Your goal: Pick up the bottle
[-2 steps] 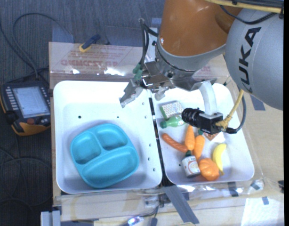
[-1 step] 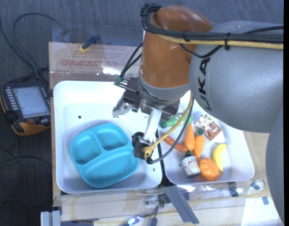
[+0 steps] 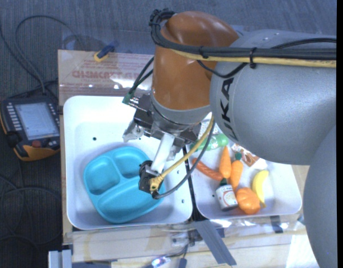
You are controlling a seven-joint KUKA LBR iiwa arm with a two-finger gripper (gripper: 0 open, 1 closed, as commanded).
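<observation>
Arm (image 3: 272, 94) overhead; bottle (image 3: 226, 196) near right bin (image 3: 283, 210) rim.

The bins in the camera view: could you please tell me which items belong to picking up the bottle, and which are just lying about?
For the job:
bottle, in the right bin

Lying about:
blue divided plate, in the left bin
carrots
banana
round orange item

Black letters "KA" on grey arm link (image 3: 224, 109), rest cut off. Faded red print on cardboard sheet (image 3: 104, 71) illegible. Bottle (image 3: 226, 196) label too small.
</observation>
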